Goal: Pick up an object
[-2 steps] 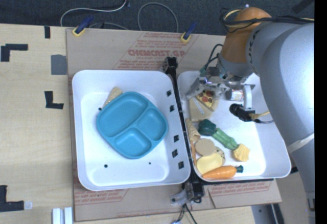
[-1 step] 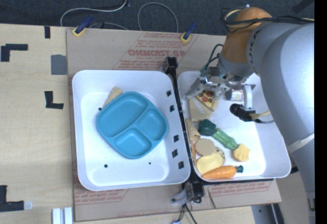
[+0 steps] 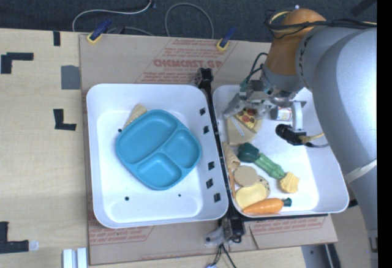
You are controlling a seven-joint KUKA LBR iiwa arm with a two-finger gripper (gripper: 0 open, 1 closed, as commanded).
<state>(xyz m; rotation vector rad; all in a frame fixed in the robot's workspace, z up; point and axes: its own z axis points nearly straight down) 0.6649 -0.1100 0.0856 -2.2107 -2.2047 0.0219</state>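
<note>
Carrot [image 3: 264, 205] well below gripper [image 3: 252, 107]

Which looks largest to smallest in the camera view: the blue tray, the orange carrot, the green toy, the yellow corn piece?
1. blue tray
2. orange carrot and green toy, too alike to rank
3. yellow corn piece

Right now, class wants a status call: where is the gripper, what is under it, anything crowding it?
Gripper low over right bin, far end. Pizza slice beneath it, not seen held. Green toy and carrot nearby.
</note>
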